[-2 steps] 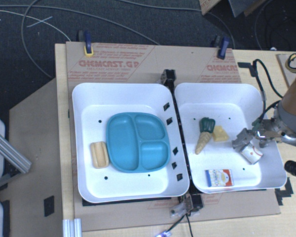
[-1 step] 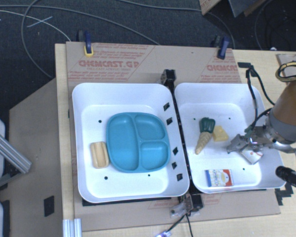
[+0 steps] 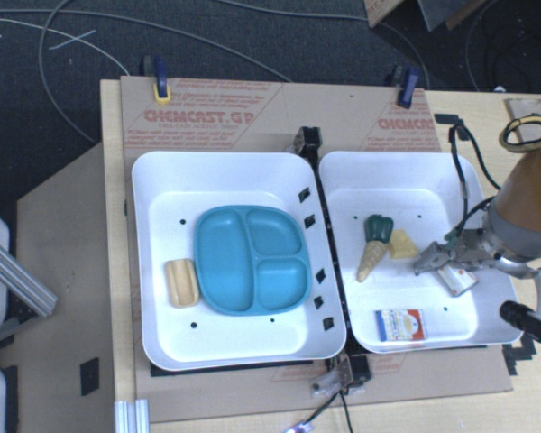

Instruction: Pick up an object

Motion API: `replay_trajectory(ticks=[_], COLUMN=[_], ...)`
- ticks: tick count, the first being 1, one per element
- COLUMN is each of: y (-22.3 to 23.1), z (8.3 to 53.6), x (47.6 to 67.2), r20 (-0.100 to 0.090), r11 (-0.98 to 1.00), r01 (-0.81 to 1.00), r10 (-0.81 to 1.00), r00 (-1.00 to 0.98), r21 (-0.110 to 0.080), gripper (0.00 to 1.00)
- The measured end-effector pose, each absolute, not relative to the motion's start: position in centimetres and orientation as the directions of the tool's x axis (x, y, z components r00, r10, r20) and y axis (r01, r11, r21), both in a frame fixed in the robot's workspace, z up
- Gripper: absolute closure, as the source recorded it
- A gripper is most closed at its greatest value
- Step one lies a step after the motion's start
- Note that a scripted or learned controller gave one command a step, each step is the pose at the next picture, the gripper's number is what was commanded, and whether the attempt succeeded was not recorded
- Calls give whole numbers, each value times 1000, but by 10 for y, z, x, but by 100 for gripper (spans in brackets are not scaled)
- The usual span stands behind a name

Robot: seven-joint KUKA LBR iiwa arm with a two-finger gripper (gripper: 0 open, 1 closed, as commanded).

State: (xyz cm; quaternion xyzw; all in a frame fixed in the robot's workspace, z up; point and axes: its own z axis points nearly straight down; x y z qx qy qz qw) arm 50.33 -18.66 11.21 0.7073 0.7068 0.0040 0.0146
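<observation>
grey 2-finger gripper hanging low in right white bin, finger spread impossible to tell | yellow wedge block lying just left of it, touching green-topped cone toy

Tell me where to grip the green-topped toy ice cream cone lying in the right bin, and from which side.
Grip the toy ice cream cone across its tan cone body, coming straight down from above. It lies flat and slanted, narrow enough to span there. Set the fingers across its long axis, below the yellow piece beside its green top, where the bin floor looks bare on both sides.
</observation>
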Motion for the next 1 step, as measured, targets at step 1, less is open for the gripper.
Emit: replay_trajectory(ticks=[1], y=[-187], z=[121], x=[501], r20=[-12], r11=[-3], r01=[1000], r10=[1000], r00=[3], r21=[19], gripper=[100])
